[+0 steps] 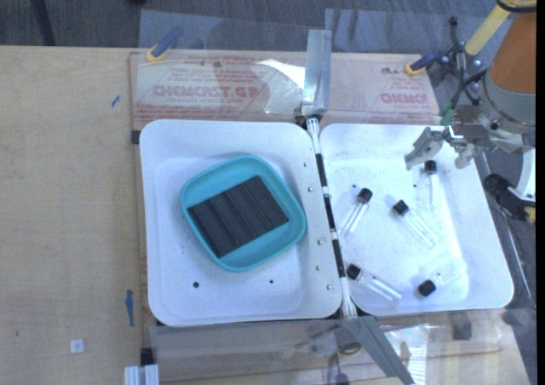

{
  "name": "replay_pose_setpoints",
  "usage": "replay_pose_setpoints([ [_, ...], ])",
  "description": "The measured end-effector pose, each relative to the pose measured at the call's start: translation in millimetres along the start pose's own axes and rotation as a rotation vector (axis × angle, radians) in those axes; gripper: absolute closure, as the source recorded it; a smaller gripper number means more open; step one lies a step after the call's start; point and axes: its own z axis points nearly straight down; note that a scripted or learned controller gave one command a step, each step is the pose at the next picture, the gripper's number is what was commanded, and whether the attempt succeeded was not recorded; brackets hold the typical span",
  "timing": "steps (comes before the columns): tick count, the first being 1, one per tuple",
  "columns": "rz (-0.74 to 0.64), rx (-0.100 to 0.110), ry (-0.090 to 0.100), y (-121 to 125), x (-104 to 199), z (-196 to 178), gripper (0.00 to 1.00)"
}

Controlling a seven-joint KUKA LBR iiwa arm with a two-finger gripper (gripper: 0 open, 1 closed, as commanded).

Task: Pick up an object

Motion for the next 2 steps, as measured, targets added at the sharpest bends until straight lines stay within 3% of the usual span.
replay_pose_setpoints([
  [1,-0.207,-0.001,0.000,-78,-23,48,0.00],
  [2,-0.329,-0.004,-0.002,-16,-71,157,0.00],
])
